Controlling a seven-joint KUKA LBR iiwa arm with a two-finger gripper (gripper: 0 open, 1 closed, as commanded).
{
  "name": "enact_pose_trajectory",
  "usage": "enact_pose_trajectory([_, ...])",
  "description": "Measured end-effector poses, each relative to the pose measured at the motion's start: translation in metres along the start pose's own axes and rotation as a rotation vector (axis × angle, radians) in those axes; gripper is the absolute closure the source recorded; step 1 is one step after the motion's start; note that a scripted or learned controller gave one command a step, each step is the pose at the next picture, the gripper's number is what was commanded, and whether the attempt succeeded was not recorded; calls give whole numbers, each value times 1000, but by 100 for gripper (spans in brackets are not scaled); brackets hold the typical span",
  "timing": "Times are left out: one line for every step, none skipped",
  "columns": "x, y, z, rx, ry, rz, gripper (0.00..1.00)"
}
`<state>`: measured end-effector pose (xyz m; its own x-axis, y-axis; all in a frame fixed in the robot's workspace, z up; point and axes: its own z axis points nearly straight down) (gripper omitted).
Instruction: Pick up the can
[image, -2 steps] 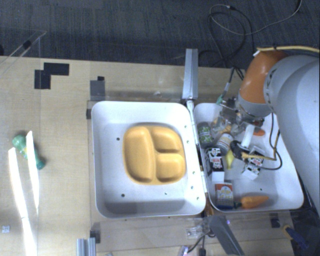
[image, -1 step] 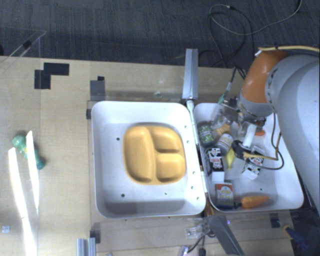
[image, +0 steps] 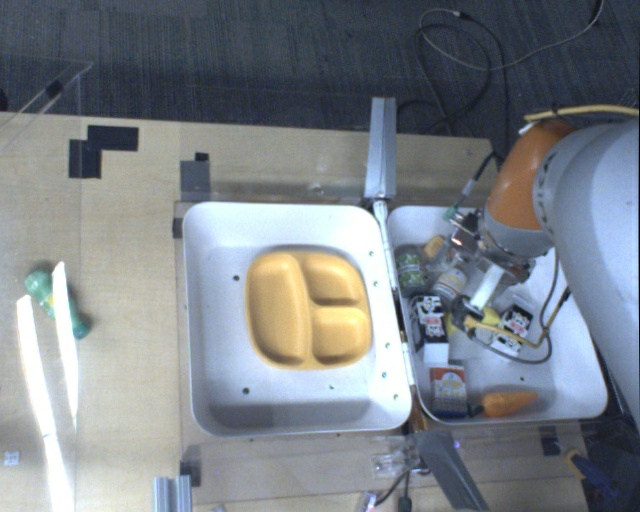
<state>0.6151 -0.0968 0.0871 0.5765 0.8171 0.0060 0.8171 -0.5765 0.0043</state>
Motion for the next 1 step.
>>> enact_pose_trajectory([-39, 14, 0, -1, -3, -8, 0])
